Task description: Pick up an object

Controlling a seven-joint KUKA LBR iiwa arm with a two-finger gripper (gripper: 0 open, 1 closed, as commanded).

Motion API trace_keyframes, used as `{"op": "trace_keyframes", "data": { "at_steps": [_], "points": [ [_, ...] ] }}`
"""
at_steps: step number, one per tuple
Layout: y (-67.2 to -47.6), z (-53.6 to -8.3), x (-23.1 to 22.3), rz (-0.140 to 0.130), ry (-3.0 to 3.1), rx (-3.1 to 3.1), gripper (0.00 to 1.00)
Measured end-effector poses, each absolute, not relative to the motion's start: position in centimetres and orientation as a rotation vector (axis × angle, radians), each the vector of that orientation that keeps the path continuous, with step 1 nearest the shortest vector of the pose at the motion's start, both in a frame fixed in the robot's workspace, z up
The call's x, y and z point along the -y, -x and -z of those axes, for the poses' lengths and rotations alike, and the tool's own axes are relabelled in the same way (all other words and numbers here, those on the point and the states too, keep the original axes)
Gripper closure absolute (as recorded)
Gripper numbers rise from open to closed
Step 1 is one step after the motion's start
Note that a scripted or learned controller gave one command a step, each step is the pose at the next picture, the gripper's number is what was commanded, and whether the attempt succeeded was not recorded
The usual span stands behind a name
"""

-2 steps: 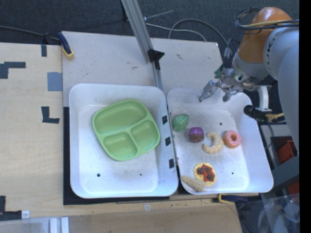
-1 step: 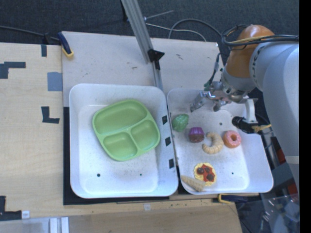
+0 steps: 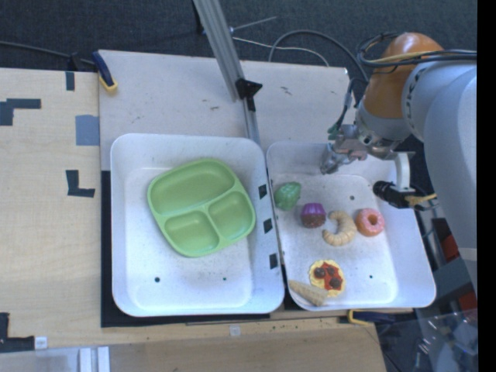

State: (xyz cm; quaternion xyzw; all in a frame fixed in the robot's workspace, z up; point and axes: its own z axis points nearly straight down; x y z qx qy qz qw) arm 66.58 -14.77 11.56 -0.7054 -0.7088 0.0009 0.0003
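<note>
The gripper (image 3: 335, 162), jaw state impossible to tell, hung at twelve o'clock in the right bin (image 3: 403, 281), above a curved croissant (image 3: 339, 229) and glossy pink doughnut (image 3: 370, 222)

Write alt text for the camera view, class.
The end effector hovers over the far edge of the right bin, above toy foods: green vegetable, purple onion, croissant, doughnut, pizza. The left bin holds a green divided plate.

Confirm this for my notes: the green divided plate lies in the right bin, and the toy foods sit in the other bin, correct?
Not quite. The camera view shows the green divided plate in the left bin; the toy foods, such as the pink donut and croissant, sit in the right bin.
</note>
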Motion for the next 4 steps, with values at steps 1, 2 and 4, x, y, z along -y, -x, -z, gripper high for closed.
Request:
{"op": "trace_keyframes", "data": {
  "at_steps": [1,2,4],
  "points": [
    [-66.3,-16.4,15.5,0.003,2.221,2.226,1.0],
    [-65.6,-22.4,15.2,0.005,2.223,2.227,1.0],
    [-65.2,-27.2,9.6,0.001,2.214,2.227,1.0]
  ]
}}
